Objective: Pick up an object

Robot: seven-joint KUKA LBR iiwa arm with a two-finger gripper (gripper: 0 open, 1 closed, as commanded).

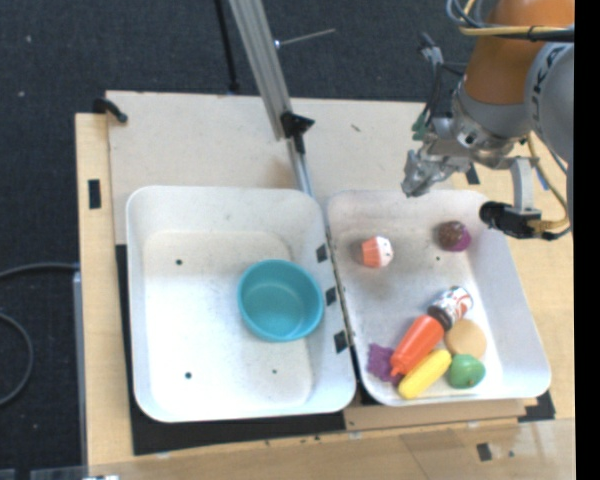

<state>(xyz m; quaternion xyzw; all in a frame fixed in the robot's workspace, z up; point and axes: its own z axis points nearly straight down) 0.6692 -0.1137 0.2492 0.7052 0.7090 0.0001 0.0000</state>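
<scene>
From my console I see the right bin [510, 298] holding a small orange-and-white piece [376, 252] and a dark purple ball [453, 235] apart near its far side, while a carrot [417, 340], banana [425, 373], green ball [466, 371], tan ball [466, 339], purple scrap [380, 360] and small can [451, 304] crowd its near corner.

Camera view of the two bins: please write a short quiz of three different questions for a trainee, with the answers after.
1. True or false: the blue bowl lies in the same bin as the orange carrot.
2. Which item lies nearest the gripper? A) purple ball B) green ball C) yellow banana
3. Fill in: the toys crowd the near corner of the ____ bin.

Key
1. False. The bowl is in the left bin.
2. A.
3. Right, seen from the camera.
</scene>
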